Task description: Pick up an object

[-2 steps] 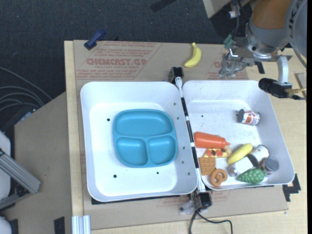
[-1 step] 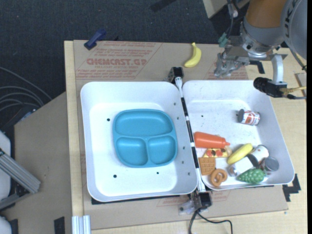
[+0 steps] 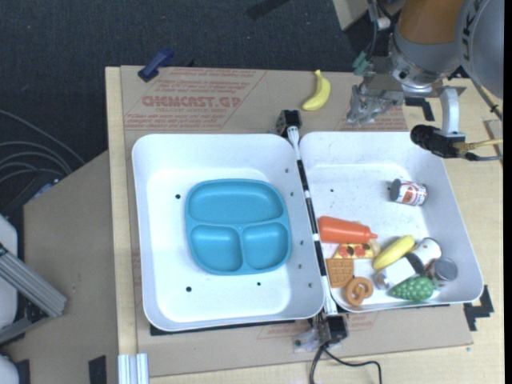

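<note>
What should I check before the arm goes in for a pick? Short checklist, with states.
1. Gripper above the right bin: not ok, it hangs over the board behind the rim.
2. Nothing between the fingers: ok.
3. Easy target: ok, small can lies alone.
4. Near corner pile: not ok, orange bottle, banana and green toy crowd together.
5. Second banana in a bin: not ok, it lies on the board.

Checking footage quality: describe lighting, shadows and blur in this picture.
Camera view: even overhead light, no harsh glare on the white bins; soft shadows beside the blue tray; the claw looks slightly blurred; toys like the orange carrot stay sharp.
</note>
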Controlling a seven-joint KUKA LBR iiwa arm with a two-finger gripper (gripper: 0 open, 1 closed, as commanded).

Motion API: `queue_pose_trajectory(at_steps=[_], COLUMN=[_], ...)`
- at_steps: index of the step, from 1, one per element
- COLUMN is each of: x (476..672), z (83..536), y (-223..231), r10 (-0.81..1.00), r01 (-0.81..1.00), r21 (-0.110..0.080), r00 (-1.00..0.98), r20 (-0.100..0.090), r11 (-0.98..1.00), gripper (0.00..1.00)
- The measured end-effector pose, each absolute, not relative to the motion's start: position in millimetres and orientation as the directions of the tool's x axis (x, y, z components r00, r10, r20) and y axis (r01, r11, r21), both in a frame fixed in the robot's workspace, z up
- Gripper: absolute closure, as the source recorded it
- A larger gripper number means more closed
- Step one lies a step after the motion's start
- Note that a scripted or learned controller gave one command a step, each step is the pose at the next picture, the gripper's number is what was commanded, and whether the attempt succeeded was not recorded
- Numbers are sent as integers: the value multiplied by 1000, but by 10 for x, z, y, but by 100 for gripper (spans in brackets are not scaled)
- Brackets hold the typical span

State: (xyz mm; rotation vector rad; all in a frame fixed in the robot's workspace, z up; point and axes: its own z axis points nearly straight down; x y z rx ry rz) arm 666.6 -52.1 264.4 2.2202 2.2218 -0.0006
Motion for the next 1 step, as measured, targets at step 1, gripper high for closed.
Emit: queue_pose_trajectory(at_steps=[1], x=[6667], z=[2656], y=[-491], r10=[1000], r01=[1000], r21=[1], r00=[0], r20=[-1], r11=[0], gripper=[100])
